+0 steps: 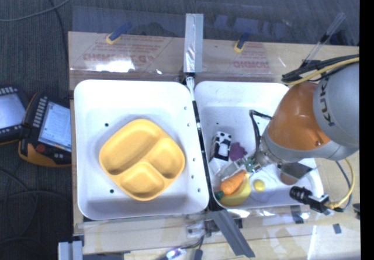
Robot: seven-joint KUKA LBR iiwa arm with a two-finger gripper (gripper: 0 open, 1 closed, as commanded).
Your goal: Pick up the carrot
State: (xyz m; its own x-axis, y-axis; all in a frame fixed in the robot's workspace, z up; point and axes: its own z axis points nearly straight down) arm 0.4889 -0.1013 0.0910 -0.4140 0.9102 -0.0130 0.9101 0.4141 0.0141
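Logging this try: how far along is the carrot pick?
Done: arm is down in the right bin, gripper next to the carrot. In hand: closing in; grasp can't be confirmed. Left: carrot lies on a yellow item, not yet lifted.

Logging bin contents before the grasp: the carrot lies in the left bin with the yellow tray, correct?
Not quite. The camera view shows the carrot in the right bin, near its front-left corner. The yellow tray does sit in the left bin.

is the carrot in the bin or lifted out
In the bin: the carrot lies in the right bin, near its front wall, against a yellow thing.
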